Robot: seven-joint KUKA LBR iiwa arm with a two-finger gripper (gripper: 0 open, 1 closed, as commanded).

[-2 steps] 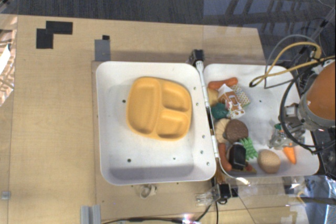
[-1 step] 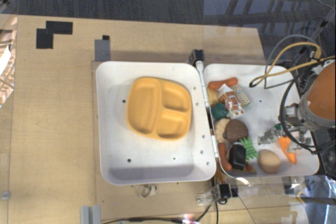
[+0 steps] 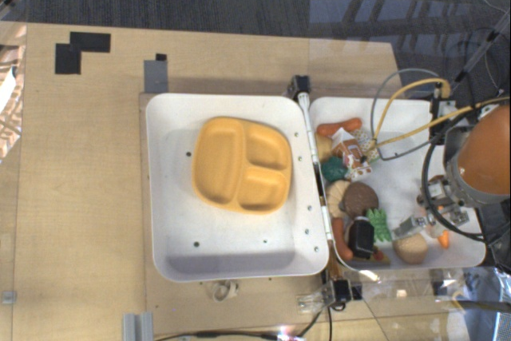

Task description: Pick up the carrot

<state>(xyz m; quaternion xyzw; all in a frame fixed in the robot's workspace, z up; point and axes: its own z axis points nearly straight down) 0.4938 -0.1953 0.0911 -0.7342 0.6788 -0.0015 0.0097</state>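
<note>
Over the right bin [image 3: 471, 255], the pincer [image 3: 435, 231] hovered near what was perhaps the carrot [image 3: 444, 237], grip state indeterminable; lifting remained undone.

A yellow divided tray [image 3: 242, 164] sits in the left bin [image 3: 172, 251] — toy foods crowd the right bin [image 3: 471, 255] beneath the arm [image 3: 485, 160].

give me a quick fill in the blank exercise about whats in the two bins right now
1. The yellow divided plate lies in the ____ bin as the camera sees it.
2. The plate has ____ compartments.
3. The pile of toy food lies in the ____ bin.
4. The arm with its orange band hangs over the ____ bin.

Missing words: left; three; right; right
</note>
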